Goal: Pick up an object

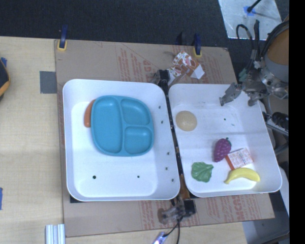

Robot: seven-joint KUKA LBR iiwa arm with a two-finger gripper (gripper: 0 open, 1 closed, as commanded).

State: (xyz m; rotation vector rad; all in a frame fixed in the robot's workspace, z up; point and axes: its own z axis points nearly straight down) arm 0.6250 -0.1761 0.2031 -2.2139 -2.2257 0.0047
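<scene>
White plastic makes up both shallow bins, set side by side on brown cardboard that is clipped at its far edge, probably so nothing slides while the arm works. The left bin (73,136) holds a blue divided plate (123,125) with an orange thing (87,114) tucked half under its left rim. The right bin (244,117) carries the likely targets, lying loose and apart from one another so each can be gripped singly: a tan round piece (186,120) near the dividing wall, purple grapes (222,149), a green leafy piece (202,171), a yellow banana (242,175) and a small red-and-white packet (239,158) touching the banana's top. The gripper (240,96) hangs over the far right corner of that bin, well apart from every item; its jaws stand spread and hold nothing. The cardboard bears faded red print, and the packet and a crumpled wrapper (184,64) beyond the bins show markings, all too small to read.
</scene>
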